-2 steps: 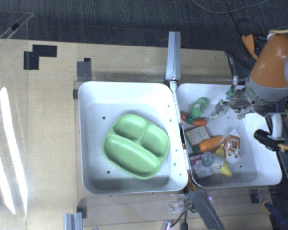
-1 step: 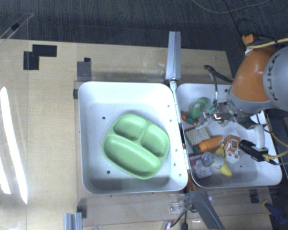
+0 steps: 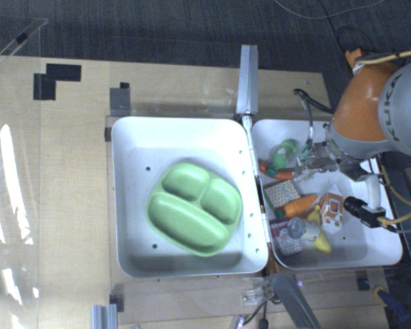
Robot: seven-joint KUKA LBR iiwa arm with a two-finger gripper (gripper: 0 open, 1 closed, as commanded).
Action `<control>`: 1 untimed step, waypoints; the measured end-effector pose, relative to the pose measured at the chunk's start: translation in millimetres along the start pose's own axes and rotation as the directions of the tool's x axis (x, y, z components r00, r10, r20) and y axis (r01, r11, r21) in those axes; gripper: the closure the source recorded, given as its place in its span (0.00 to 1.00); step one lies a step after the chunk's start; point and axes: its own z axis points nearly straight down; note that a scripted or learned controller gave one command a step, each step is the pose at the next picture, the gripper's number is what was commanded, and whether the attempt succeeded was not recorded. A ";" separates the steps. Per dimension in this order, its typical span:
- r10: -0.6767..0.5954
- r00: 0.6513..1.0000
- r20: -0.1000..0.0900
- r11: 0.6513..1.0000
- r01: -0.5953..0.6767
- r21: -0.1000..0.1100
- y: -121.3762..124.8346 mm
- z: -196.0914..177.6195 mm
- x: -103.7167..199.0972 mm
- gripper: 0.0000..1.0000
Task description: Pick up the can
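The can [image 3: 292, 236] sits in the near left corner of the right bin [image 3: 377, 252]; it is small and dark, with a silvery top facing up. My gripper [image 3: 314, 159] hangs over the far middle of that bin, beside a green object [image 3: 284, 153], well behind the can and apart from it. Between the gripper and the can lie an orange carrot [image 3: 302, 205] and a small patterned box [image 3: 281, 193].
A green divided plate [image 3: 195, 208] lies in the left bin [image 3: 130, 252]. The right bin also holds a yellow banana [image 3: 321, 242], a small white and brown carton [image 3: 331, 211] and an orange piece [image 3: 274, 173] near the divider. The arm's orange band looms at the right.
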 end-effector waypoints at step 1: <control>0.000 1.000 0.000 1.000 0.000 0.000 -0.1 0.0 -0.1 0.00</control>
